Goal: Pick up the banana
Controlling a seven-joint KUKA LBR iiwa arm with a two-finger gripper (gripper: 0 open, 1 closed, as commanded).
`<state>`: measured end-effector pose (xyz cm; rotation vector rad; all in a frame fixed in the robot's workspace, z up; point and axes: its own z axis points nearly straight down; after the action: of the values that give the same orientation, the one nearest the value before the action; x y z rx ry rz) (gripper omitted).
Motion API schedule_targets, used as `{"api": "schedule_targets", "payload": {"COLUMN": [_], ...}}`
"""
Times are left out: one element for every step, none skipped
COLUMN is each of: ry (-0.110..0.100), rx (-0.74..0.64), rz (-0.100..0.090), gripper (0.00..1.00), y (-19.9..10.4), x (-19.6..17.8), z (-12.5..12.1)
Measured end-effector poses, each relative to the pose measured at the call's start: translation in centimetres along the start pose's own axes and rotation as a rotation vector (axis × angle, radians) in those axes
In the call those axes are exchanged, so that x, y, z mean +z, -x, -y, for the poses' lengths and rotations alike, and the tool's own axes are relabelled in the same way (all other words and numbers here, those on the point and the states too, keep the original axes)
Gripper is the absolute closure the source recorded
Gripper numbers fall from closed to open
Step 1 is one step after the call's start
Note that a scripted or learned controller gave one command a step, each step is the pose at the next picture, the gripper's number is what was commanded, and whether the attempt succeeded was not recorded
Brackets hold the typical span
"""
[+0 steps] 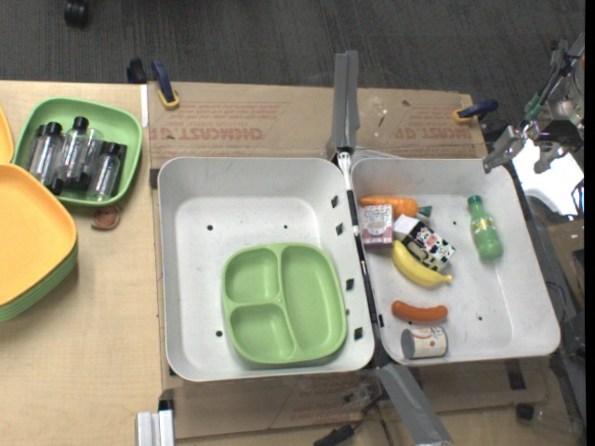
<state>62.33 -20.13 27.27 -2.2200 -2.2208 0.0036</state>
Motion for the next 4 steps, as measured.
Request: {"api": "schedule_targets", "payload": {"ry": [0.001, 0.001, 0.001, 0.001], "rx": [-0.222, -0.11, -0.108, 0.213], "rz": [-0.001, -0.001, 0.0, 0.001], "gripper": [0.0, 0.0, 1.0, 1.0], "y": [1.2, -2.8, -2.7, -1.8], "x": [17.2, 18.1, 17.3, 18.2], "z": [3.5, 2.2, 2.2, 0.9]}}
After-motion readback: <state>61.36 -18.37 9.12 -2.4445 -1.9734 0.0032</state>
